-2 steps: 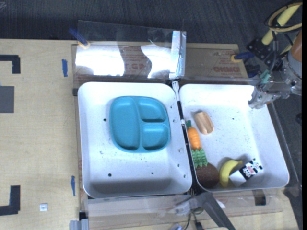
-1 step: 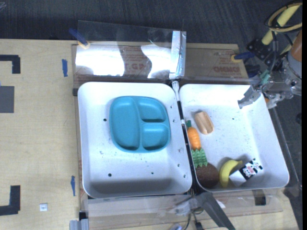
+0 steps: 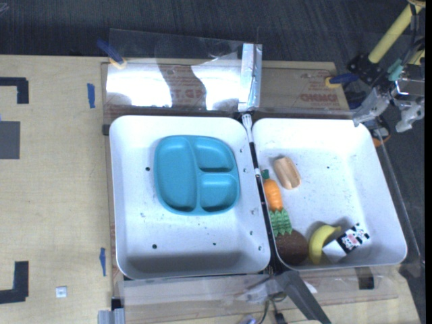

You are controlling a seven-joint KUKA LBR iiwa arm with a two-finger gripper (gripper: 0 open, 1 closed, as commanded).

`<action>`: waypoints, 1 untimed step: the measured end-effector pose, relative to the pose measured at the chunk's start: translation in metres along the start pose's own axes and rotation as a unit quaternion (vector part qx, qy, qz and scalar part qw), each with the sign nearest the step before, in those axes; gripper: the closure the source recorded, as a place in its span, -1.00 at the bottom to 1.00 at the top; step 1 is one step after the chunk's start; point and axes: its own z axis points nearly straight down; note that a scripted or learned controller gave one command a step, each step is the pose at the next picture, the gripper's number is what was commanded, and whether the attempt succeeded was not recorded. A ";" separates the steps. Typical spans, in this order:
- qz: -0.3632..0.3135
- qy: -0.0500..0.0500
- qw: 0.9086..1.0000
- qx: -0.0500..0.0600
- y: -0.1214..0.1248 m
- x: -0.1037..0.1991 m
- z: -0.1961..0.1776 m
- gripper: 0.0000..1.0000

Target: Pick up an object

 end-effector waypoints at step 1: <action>-0.094 0.001 0.996 0.008 0.019 0.068 0.145 -1.00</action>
